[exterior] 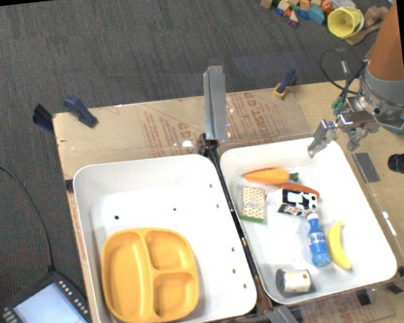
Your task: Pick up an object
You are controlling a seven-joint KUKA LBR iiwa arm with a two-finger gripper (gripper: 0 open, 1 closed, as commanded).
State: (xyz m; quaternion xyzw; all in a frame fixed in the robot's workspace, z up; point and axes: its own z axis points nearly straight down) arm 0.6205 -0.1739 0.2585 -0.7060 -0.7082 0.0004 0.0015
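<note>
**Claw open above the right bin's far corner**

The claw (339,137) hangs over the far right corner of the right bin (260,159), its two grey fingers spread apart with nothing between them. The arm (387,61) behind it is grey with an orange band and comes in from the right.

The things to pick from lie in the right bin. A carrot (266,177), orange with a green tip, lies across the far part. Just below it sits a small patterned box (253,203), tilted, and beside that a black-and-white packet (297,201) with what looks like a red strip along its top edge, though the view is too coarse to be sure. A small blue bottle (317,242) lies lengthwise toward the near side, with a yellow banana (337,245) just beside it on the right. A short can (294,281) lies on its side near the front wall.

The left bin (145,173) holds a yellow divided plate (150,275) with three compartments, near the front left. Both bins rest on the bench (154,126).
</note>
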